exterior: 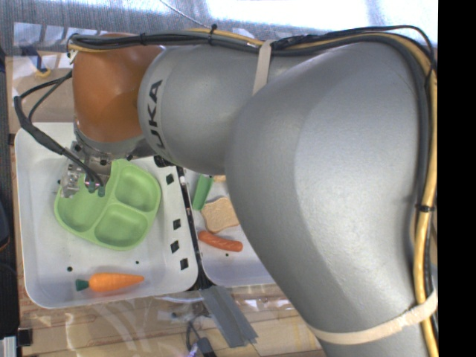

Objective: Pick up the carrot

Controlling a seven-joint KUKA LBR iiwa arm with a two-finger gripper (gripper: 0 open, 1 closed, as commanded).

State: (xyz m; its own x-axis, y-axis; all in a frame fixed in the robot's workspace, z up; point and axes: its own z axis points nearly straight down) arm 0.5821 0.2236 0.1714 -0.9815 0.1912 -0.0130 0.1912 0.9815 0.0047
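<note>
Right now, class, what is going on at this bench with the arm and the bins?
A grey robot arm with an orange band reaches over the left shallow white bin. Its claw sits at the upper left rim of a green plastic divided plate. The orange toy carrot with a green top lies apart from it near the bin's front edge, untouched. The right white bin holds a green stick-shaped piece, a tan slice like bread and an orange-red sausage-shaped piece.

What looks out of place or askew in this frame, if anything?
Nothing spilled or damaged. One mismatch: the gripper sits over the green divided plate's upper-left rim, while the carrot lies apart near the left bin's lower edge.
</note>
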